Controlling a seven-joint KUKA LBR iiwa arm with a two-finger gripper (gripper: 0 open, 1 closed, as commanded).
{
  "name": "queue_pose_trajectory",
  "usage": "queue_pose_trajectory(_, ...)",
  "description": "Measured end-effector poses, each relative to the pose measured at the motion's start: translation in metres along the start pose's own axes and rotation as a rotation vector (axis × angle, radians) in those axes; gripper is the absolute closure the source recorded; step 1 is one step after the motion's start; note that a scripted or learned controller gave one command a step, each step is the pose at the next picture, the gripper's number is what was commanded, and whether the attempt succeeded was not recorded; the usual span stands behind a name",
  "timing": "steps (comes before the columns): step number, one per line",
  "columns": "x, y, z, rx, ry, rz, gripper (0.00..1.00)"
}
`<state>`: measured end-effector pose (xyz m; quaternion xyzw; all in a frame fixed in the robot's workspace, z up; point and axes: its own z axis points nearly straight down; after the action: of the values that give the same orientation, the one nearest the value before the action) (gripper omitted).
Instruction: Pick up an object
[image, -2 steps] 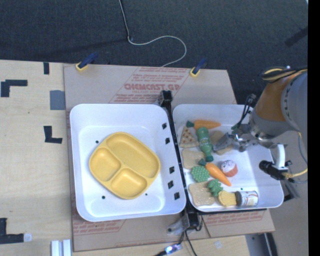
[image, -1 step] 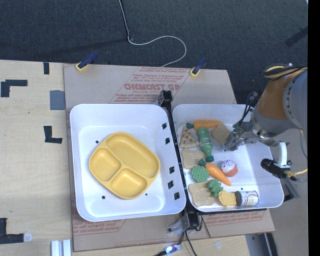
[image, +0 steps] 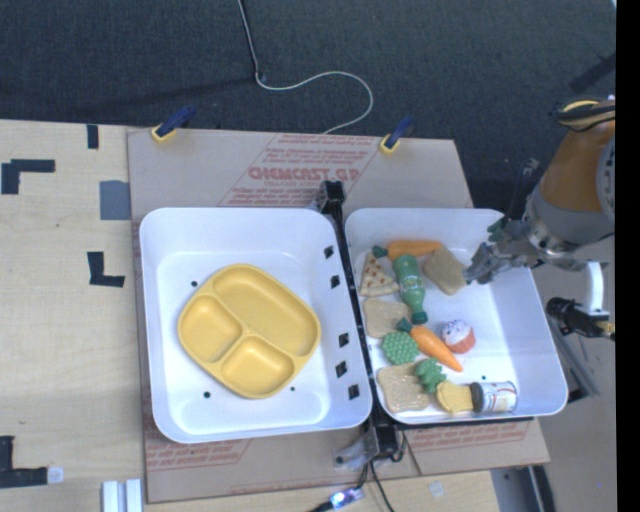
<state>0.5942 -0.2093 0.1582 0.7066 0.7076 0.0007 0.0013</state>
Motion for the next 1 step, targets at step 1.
queue_pose_trajectory(1, -0.0083, -0.0004, -0.0477, 0.0, 0.0, 0.0, 1.0)
